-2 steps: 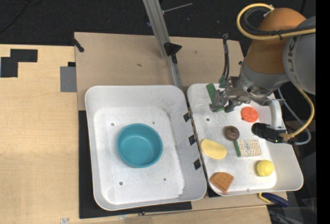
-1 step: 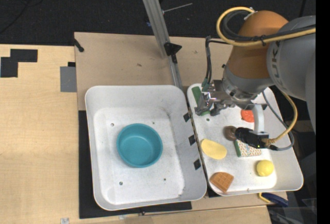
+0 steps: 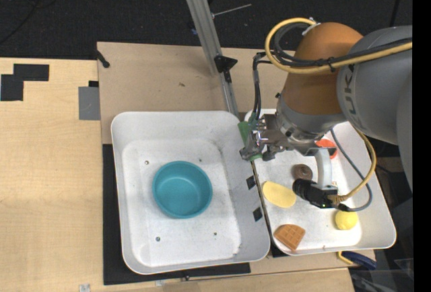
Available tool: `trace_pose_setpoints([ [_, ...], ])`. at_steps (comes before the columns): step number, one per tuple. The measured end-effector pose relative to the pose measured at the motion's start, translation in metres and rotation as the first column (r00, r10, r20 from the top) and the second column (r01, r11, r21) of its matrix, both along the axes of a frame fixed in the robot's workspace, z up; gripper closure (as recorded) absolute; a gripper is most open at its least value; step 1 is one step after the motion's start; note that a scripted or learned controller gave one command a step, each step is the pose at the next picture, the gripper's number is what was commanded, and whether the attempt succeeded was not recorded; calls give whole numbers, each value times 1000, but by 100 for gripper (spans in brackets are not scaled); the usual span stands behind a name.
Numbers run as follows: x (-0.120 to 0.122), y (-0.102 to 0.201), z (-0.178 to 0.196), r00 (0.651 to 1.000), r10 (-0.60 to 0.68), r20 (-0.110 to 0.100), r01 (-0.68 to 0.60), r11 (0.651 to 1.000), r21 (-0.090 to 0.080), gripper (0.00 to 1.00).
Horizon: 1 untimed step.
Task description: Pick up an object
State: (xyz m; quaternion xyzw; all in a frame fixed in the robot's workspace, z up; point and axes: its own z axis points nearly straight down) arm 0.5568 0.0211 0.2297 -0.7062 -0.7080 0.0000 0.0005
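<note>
Item: gripper (image 3: 258, 146), low over the left rim of the right bin (image 3: 377, 230), near the gap between the two bins. Whether it was open or closed could not be told, and nothing was visibly held. A small green patch beside it was too small to identify.

Contents, right bin: yellow oval piece (image 3: 279, 194), brown waffle-like piece (image 3: 290, 237), small yellow piece (image 3: 346, 219), brown round piece (image 3: 302, 171), orange-red piece (image 3: 326, 144) partly behind the arm. All lay on the bin floor.

Contents, left bin (image 3: 128, 129): teal bowl (image 3: 182, 188), upright, well apart from the gripper.

Status, as judged: pick not yet achieved. Closing on an object and lifting it remained. The yellow oval piece lay nearest.
</note>
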Motion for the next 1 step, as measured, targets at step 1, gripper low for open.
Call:
trace_pose_setpoints([
  [1, -19, 44, 10, 1000, 0, 0, 0, 1000, 0, 100],
])
